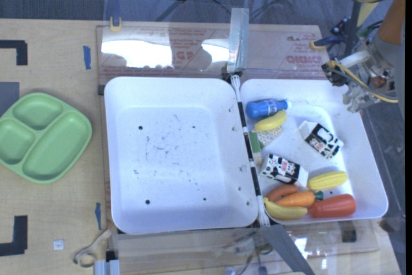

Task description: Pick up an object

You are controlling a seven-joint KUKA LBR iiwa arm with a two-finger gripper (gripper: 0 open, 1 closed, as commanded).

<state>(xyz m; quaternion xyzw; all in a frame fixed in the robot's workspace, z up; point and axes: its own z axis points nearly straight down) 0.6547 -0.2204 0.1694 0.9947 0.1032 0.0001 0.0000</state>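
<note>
Claw (355, 97) hangs at the three o'clock edge of the scene, over the upper right rim of the right bin (372, 158); its state cannot be told, and nothing is visibly held. Nearest, at five o'clock, lie a red pepper (335, 205), an orange carrot (295, 198) and a yellow banana (283, 210), all touching. Just above sit a yellow corn-like piece (327, 180) and a black-and-white carton (282, 169). Farther up, a second patterned carton (320, 139) lies tilted. Farthest, a blue bottle (266, 107) rests above a yellow piece (271, 120). Left bin (129, 106) adjoins; a green divided plate (42, 136) sits at nine o'clock.
</note>
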